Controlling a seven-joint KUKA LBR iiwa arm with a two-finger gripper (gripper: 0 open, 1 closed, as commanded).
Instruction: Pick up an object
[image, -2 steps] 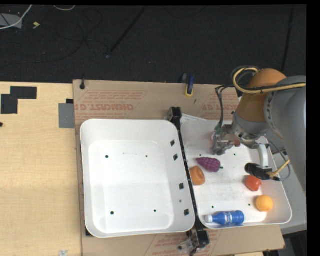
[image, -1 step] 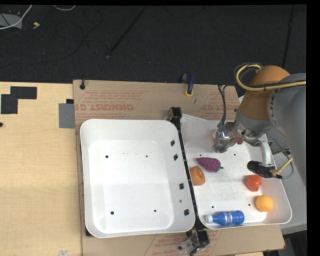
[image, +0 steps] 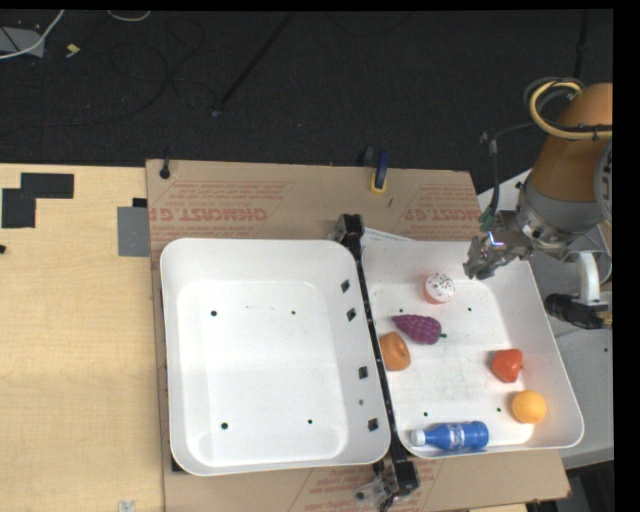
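Hovering over the right bin's (image: 560, 350) far corner, the claw (image: 482, 262) is too blurred to read its grip. A pink-white ball (image: 439, 288) is lying nearest, just beside it. Purple grapes (image: 418, 328), an orange fruit (image: 394, 351), a red piece (image: 507, 364), an orange ball (image: 528, 406) and a blue bottle (image: 452, 436) are crowding the rest.

Single fixed camera, mounted above the table (image: 70, 330) and looking down at a slant. The view takes in both white bins whole, the left bin (image: 262, 355) and the right bin (image: 470, 345), side by side at moderate range; dark floor lies along the far top edge, and the arm (image: 570, 170) enters from the right
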